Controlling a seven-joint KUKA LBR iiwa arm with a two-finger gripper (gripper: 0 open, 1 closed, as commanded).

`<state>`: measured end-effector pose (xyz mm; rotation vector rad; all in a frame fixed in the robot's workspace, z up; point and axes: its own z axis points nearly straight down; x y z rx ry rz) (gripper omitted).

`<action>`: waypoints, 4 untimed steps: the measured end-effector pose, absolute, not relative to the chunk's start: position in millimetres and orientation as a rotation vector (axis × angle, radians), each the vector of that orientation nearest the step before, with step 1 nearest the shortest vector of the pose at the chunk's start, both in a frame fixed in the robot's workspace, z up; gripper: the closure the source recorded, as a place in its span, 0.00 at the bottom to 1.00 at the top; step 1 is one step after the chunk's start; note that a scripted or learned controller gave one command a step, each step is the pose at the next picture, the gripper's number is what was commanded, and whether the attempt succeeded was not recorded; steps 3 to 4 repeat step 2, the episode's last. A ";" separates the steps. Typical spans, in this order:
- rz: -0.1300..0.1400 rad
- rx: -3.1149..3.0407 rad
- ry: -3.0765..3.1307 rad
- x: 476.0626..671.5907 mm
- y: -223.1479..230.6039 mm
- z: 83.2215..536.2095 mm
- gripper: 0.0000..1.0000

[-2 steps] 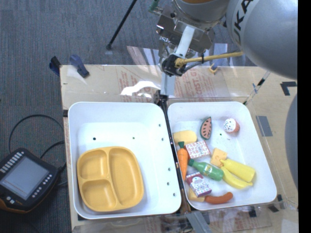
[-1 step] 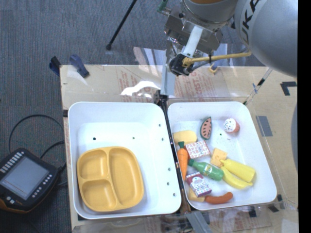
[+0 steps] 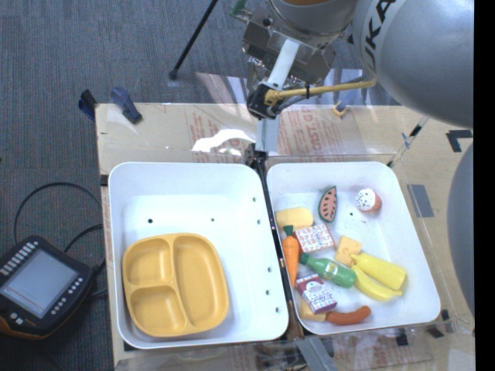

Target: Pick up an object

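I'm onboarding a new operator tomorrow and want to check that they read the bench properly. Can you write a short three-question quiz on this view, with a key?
1. True or false: the yellow divided tray lies in the right bin.
2. Which item sits nearest the far right corner of the right bin? A) watermelon slice B) round white and red toy C) sausage
3. Fill in: the green bottle lies between the carrot and the yellow ______.

Key: 1 false, it lies in the left bin. 2 B. 3 banana.
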<state>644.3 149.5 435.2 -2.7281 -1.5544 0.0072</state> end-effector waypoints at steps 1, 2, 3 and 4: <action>0.008 -2.743 -1.527 643.4 147.0 435.5 1.00; 0.007 -2.718 -1.572 644.6 164.8 435.0 1.00; 0.007 -2.718 -1.572 644.6 164.8 435.0 1.00; 0.007 -2.718 -1.572 644.6 164.8 435.0 1.00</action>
